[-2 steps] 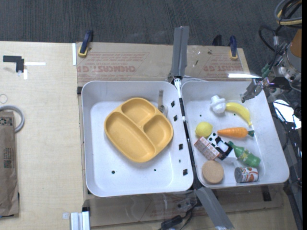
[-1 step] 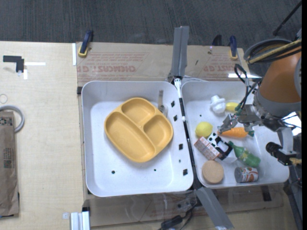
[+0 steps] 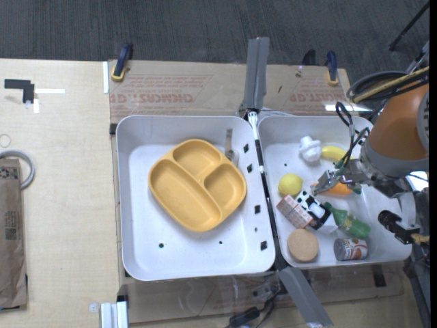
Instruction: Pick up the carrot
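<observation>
In the camera view you see two white bins side by side in the lower middle of the frame. The left bin (image 3: 130, 203) holds a yellow divided plate (image 3: 197, 184), lying flat near its centre.

The right bin (image 3: 273, 139) sits at the right of the frame. The arm (image 3: 399, 132), with its orange band, comes in from the right edge and bends down over this bin. The tool (image 3: 331, 181) is at the middle right of the bin, just left of the carrot (image 3: 339, 190). The carrot is a small orange piece lying right beside the tool's tip, partly covered by it. You cannot tell from here whether the tool is wide or narrow, nor whether the carrot is between its fingers.

Around it you see a lemon (image 3: 290, 184) to the left, a white object (image 3: 309, 149) above it, and a banana (image 3: 332, 153) to that object's right. Below the lemon lies a striped pinkish block (image 3: 294, 210), touching a black and white piece (image 3: 318, 210). A green item (image 3: 348, 223) lies lower right, a can (image 3: 351, 249) below it, and a round tan cookie (image 3: 303, 245) at the bin's lower edge.

The counter (image 3: 54, 183) shows pale wood at the left of the frame.
</observation>
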